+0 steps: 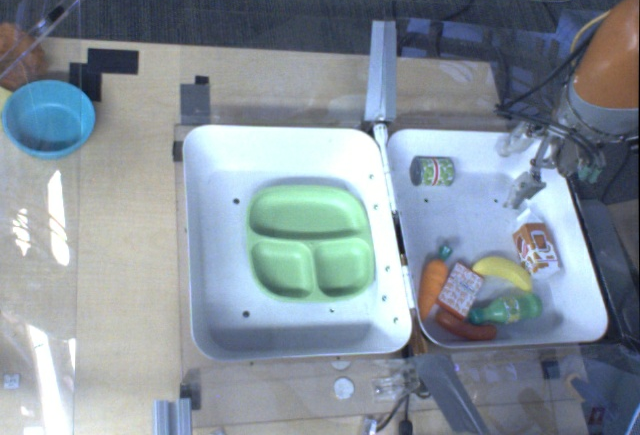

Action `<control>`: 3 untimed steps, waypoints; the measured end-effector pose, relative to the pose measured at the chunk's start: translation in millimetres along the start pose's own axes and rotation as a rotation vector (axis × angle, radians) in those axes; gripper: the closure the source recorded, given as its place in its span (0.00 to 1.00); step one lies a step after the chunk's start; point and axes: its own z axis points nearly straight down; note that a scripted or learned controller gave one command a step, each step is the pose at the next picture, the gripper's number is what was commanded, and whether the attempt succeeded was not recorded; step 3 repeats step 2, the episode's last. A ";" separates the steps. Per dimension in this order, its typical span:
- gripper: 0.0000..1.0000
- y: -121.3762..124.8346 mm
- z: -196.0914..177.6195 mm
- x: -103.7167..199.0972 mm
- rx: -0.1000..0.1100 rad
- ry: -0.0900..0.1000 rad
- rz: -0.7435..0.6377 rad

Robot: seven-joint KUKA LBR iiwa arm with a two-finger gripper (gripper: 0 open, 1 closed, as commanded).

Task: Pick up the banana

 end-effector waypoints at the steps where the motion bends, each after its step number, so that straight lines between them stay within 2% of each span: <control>1: 0.00 -9.2 58.7 69.5 0.002 -0.002 -0.177; 2: 0.00 3.7 24.1 -21.5 0.000 -0.002 -0.235; 3: 0.00 3.7 24.1 -21.5 0.000 -0.002 -0.235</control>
